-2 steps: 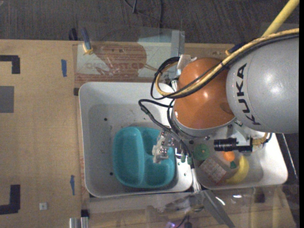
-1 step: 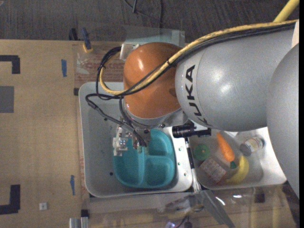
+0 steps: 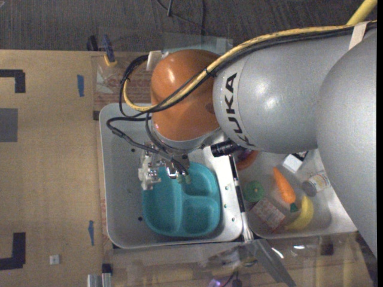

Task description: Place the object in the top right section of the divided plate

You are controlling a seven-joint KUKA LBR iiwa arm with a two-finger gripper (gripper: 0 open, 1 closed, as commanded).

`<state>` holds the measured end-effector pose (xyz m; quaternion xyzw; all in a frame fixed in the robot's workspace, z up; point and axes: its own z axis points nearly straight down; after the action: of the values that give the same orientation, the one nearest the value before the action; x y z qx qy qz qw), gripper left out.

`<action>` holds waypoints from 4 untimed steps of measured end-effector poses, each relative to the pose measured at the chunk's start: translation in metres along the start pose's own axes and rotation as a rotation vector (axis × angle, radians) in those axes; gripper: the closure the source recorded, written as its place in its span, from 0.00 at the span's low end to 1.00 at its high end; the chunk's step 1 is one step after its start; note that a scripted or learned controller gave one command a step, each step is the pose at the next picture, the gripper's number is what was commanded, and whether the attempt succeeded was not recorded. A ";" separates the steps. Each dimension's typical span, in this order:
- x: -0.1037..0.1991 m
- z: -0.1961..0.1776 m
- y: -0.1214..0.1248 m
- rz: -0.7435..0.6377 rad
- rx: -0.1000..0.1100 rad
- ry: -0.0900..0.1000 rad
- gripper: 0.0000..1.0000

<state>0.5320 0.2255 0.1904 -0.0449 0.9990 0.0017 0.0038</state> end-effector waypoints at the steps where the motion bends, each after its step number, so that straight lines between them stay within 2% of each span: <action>1: 0.043 -0.032 -0.050 -0.257 0.001 0.005 1.00; 2: 0.052 0.004 -0.210 -0.039 0.003 0.005 1.00; 3: 0.046 -0.024 -0.151 -0.108 0.001 0.001 1.00; 4: 0.044 -0.020 -0.159 -0.369 0.001 0.002 1.00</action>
<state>0.5023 0.0629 0.2091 -0.2273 0.9738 0.0006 0.0029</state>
